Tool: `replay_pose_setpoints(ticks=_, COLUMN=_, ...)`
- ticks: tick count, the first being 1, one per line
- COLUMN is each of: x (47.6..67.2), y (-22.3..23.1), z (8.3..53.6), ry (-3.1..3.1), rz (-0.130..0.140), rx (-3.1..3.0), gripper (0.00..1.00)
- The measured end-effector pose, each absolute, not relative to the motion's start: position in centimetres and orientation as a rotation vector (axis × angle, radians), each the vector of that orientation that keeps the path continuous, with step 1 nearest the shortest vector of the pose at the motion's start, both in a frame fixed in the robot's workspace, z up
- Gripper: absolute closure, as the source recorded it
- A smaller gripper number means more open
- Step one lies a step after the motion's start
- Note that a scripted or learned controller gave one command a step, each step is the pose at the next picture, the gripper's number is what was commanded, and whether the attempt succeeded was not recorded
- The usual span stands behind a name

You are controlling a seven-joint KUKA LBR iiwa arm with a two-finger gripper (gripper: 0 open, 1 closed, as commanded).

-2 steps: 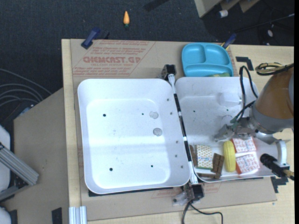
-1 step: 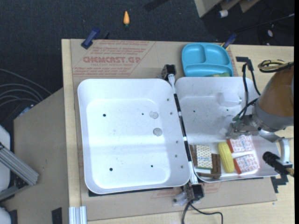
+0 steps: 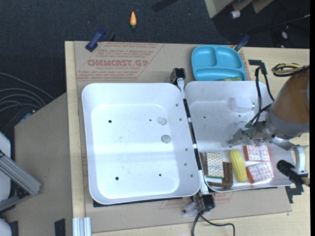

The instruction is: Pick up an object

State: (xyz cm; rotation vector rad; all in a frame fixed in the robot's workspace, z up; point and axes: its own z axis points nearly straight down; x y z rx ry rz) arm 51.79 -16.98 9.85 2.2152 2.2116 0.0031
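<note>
Gripper (image 3: 244,135) low in right bin (image 3: 216,100) above corn (image 3: 238,164) and packets (image 3: 257,153), finger state can't tell, may snag packed items or miss entirely

arm (image 3: 290,114): grey body | orange band above wrist | black cable | tool (image 3: 246,134): grey metal

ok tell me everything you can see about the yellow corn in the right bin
The corn cob looks like a plastic toy, bright yellow with rows of kernels. It lies flat and lengthwise near the front of the right bin, pointing roughly front to back. A brown block sits against its left side, and red-and-white packets lie just to its right. The gripper is just behind it.
</note>
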Motion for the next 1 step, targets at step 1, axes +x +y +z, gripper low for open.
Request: replay_pose_setpoints(ticks=1, x=56.28, y=-17.27, z=8.45, ry=2.222, rz=0.0, rx=2.221, gripper=0.0)
